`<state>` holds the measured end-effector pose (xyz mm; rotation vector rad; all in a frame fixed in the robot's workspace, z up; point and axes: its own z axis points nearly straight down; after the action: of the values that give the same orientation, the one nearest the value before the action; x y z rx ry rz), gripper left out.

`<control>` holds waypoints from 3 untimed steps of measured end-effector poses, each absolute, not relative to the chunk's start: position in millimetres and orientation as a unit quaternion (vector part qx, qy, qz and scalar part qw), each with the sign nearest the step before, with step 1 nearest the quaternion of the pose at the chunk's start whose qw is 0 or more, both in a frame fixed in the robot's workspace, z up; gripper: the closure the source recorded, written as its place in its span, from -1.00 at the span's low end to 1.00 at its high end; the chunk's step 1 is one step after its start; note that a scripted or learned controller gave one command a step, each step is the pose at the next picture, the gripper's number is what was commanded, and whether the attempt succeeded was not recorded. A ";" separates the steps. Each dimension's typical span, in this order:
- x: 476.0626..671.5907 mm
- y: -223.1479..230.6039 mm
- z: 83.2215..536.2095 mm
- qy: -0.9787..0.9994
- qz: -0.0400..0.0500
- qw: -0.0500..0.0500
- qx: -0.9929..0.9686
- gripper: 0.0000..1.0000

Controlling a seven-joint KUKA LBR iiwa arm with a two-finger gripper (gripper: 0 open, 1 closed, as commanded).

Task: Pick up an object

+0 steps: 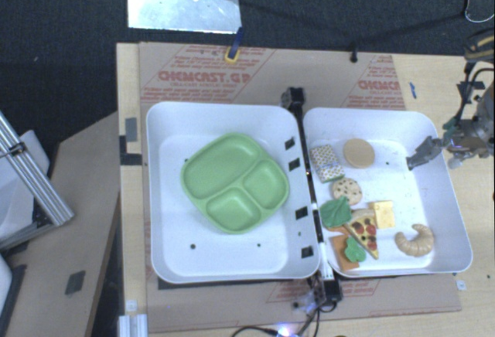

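My gripper (424,151) is sitting at the right edge of the right bin (456,227), just over its rim near the far-right corner, and honestly I cannot tell from this angle if it's wide or narrow, it's just a dark stubby shape pointing left into the bin. Nothing is in it as far as I can see

All the food is in that same bin, to my left and toward the near side. Closest thing is the round cracker (359,152), pretty much straight left of me at the same depth, lying flat with bare white floor between us. So that's the easy candidate I'd guess: slide left and drop. It's round, so no long axis to line up with

The croissant (414,240) is the other option, down along the near-right wall, its curve running roughly left-right, so I'd want to close across the short way. The cookie (347,190), cheese (383,214), pizza slice (363,233) and lettuce (336,212) are bunched together further left, touching or nearly so, messier to grab

Green plate (234,182) is alone in the left bin (166,196), well apart from me
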<state>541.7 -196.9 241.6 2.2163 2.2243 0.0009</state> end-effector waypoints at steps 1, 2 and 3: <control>543.0 -201.6 198.7 0.708 0.000 0.000 0.707 -1.00; 543.6 -193.0 153.0 0.708 0.000 -0.001 0.707 -1.00; 553.7 -192.8 98.3 0.708 0.000 -0.001 0.706 -1.00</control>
<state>553.7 -192.8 98.3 2.2196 2.2256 -0.0011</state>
